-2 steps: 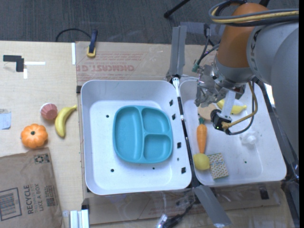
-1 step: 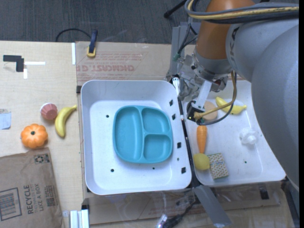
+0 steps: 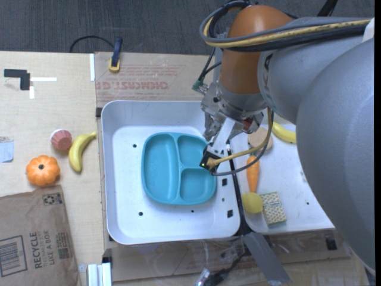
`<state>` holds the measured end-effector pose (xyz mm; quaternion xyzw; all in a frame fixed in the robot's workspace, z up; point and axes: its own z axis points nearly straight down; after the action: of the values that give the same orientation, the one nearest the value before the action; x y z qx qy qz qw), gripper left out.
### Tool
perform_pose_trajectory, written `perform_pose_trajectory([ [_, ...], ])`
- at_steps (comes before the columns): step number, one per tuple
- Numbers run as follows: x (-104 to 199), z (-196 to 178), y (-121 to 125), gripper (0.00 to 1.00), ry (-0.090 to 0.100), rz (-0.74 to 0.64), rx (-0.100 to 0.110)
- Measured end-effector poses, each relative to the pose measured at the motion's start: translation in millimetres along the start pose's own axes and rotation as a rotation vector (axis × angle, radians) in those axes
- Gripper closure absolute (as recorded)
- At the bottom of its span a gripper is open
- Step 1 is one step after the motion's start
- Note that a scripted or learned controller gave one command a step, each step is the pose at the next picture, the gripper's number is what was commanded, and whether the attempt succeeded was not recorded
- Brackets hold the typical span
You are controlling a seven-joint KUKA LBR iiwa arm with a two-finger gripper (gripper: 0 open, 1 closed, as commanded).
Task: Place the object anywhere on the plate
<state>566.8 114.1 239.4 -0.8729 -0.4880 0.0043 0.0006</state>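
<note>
We see the gripper point(image 3: 209, 140) poised over the right rim of the blue divided plate point(image 3: 175, 168), which lies in the left white bin point(image 3: 122, 171). Whether it is open, closed or holding anything we cannot tell, nor which item is the one to be placed. The nearest loose items lie in the right bin point(image 3: 289, 177): a carrot point(image 3: 253, 174) just right of the gripper, a lemon point(image 3: 252, 202) and a patterned sponge point(image 3: 274, 208) below it, and a banana point(image 3: 284, 133) above. Well left of the bins, the wooden bench point(image 3: 36, 112) bears a small pumpkin point(image 3: 43, 170), a second banana point(image 3: 80, 151) and a pink item point(image 3: 61, 139). White bin floor rings the plate's left and lower sides.
</note>
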Motion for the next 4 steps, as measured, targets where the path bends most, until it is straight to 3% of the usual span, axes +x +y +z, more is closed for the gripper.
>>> perform_pose_trajectory([
  [1, 2.1, 78.2, -30.7, 1.00, 0.000, -0.029, 0.000],
  [2, 2.0, 77.8, -30.3, 0.00, 0.000, -0.029, 0.000],
  [3, 11.2, 125.6, 14.8, 0.00, 0.013, 0.062, -0.009],
  [4, 56.4, 147.2, 4.0, 0.00, 0.006, 0.554, -0.009],
])
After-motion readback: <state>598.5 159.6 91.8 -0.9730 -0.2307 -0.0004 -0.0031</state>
